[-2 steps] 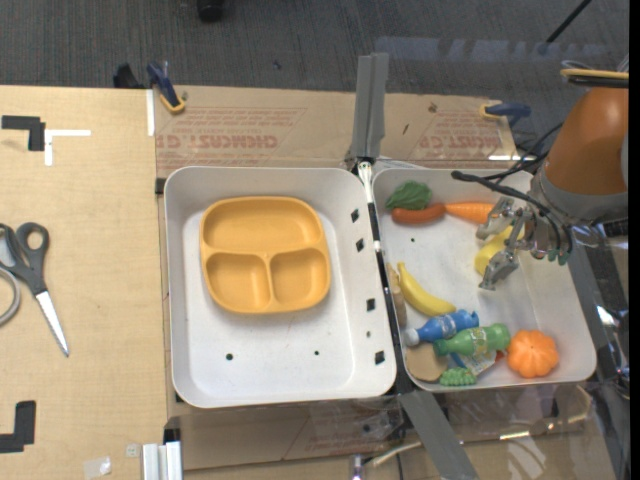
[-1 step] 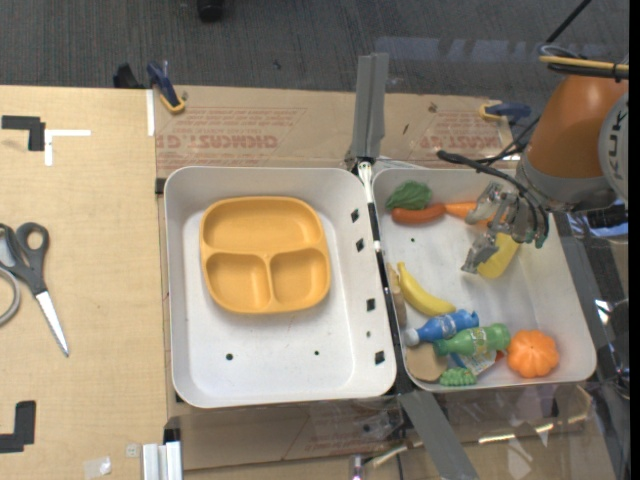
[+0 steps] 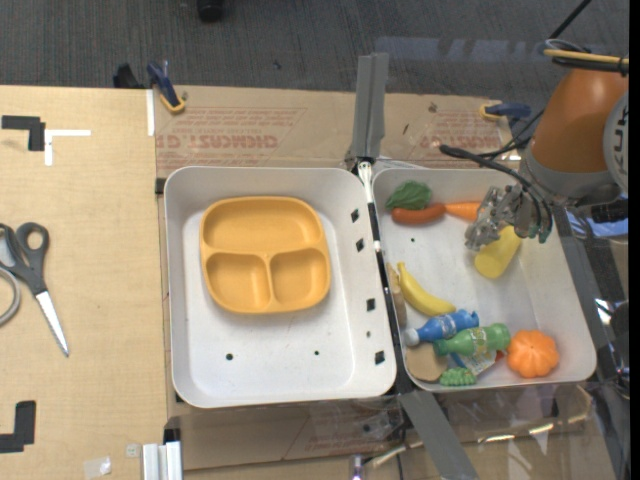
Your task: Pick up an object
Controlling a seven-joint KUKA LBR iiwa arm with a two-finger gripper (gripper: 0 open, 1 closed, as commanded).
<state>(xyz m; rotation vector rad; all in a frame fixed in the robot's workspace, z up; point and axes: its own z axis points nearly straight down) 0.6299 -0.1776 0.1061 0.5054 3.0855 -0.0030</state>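
You'll see the gripper (image 3: 492, 226) at the frame's right, over a yellow toy (image 3: 497, 255) in the right bin (image 3: 570, 268); its jaw state can't be told, and the cardboard's (image 3: 240, 128) print reads reversed.

Tool (image 3: 487, 230) low in right bin (image 3: 570, 298), touching yellow object (image 3: 499, 255); orange tray (image 3: 266, 253) in left bin (image 3: 190, 298).

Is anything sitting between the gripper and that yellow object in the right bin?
Nothing visible does. The gripper is right over the upper end of the yellow object in the right bin. The toy carrot lies to its left, apart from it, and the banana is lower down.
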